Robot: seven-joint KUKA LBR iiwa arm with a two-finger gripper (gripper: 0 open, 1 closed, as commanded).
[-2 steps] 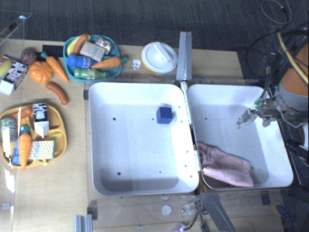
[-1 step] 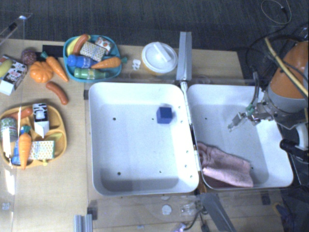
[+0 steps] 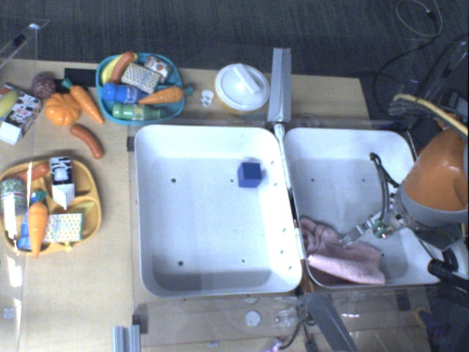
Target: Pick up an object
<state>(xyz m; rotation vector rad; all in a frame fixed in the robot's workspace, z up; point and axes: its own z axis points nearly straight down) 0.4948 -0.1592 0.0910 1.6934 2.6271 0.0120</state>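
Two white bins (image 3: 146,196) were set side by side on the counter (image 3: 110,299). A pink cloth (image 3: 341,259) was bunched in the right bin's near corner, the claw (image 3: 359,233) lowered just over it; its spread could not be told. A deep, centred pinch into the folds was judged best.

I see two shallow white bins side by side from above. In the left bin (image 3: 212,211) a small blue cube (image 3: 250,174) sits alone near the far right corner. In the right bin (image 3: 344,167) a crumpled pink cloth (image 3: 341,257) lies along the near edge. My arm (image 3: 436,185), grey with an orange band, reaches in from the right, and its gripper (image 3: 363,232) is low, at the cloth's upper edge. Left of the bins, a blue bowl (image 3: 141,88) and a yellow tray (image 3: 50,210) hold toy food.
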